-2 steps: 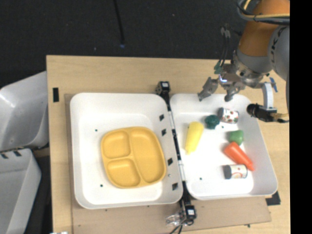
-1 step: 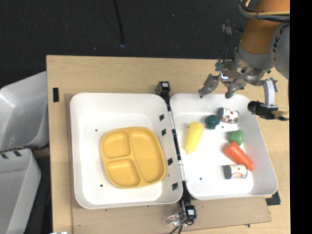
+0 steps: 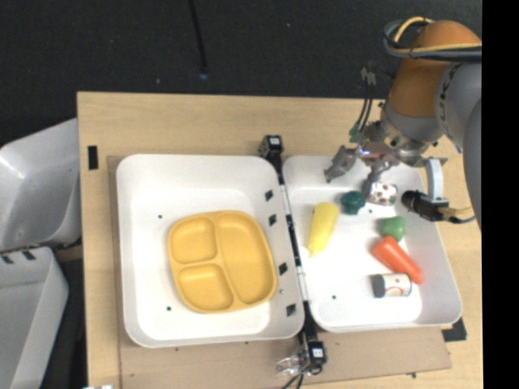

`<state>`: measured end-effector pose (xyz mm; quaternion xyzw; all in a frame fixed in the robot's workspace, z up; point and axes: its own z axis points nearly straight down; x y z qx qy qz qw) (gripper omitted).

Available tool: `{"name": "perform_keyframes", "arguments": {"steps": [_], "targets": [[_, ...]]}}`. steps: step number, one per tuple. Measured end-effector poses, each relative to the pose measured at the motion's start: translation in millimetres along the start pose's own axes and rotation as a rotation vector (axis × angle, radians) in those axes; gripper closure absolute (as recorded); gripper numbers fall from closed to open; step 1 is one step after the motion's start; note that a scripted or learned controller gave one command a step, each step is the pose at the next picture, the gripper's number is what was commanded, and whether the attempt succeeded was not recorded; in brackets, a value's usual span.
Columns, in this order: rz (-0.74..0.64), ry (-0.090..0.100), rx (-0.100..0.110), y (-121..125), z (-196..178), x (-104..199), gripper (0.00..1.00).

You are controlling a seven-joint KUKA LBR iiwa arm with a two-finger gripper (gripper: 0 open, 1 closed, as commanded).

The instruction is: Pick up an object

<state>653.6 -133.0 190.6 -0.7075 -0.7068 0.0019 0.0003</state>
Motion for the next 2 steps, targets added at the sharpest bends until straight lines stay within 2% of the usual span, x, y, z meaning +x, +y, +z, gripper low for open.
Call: {"name": "perform_keyframes", "arguments": {"steps": [2], "targets": [[0.005,0.000,-0.001,-0.9,91.9,-1.1,0.00]]}}
